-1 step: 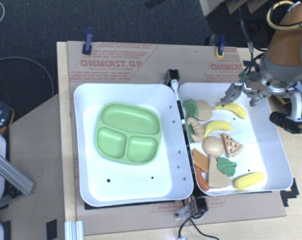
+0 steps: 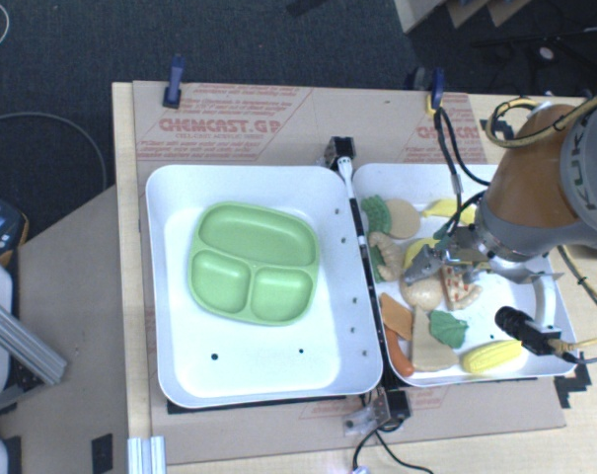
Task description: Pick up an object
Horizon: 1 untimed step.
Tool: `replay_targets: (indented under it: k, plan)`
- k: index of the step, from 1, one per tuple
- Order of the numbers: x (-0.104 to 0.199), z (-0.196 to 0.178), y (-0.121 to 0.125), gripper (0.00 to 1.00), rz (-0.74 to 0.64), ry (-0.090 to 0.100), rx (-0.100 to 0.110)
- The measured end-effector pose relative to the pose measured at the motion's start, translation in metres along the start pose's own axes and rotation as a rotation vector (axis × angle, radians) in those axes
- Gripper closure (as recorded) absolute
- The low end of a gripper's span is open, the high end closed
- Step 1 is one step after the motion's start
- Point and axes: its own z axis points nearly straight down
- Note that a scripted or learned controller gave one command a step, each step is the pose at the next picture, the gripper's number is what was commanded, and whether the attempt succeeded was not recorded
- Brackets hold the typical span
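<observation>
My gripper (image 2: 438, 263) hangs low over the middle of the right bin (image 2: 566, 304), among a heap of toy foods. Right beneath and around it lie a yellow piece (image 2: 416, 253), a beige bread-like piece (image 2: 422, 292) and a pizza slice (image 2: 460, 286). Nothing shows clearly as held. Farther back in the bin are a green leafy piece (image 2: 377, 210), a beige round piece (image 2: 405, 218) and a banana (image 2: 440, 207). Toward the front lie an orange wedge (image 2: 397, 317), a green piece (image 2: 448, 327) and a corn cob (image 2: 492, 355).
The left bin (image 2: 180, 344) holds a green divided plate (image 2: 253, 262). The grey arm with its orange band (image 2: 535, 181) covers the right bin's back right corner. The wall between the bins (image 2: 362, 265) runs close to the left of the gripper.
</observation>
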Motion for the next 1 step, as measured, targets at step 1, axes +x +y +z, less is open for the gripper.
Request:
replay_targets:
  k: [1]
  plan:
    - [0.0097, 0.0251, -0.0570, 0.00, 0.001, -0.002, -0.004]
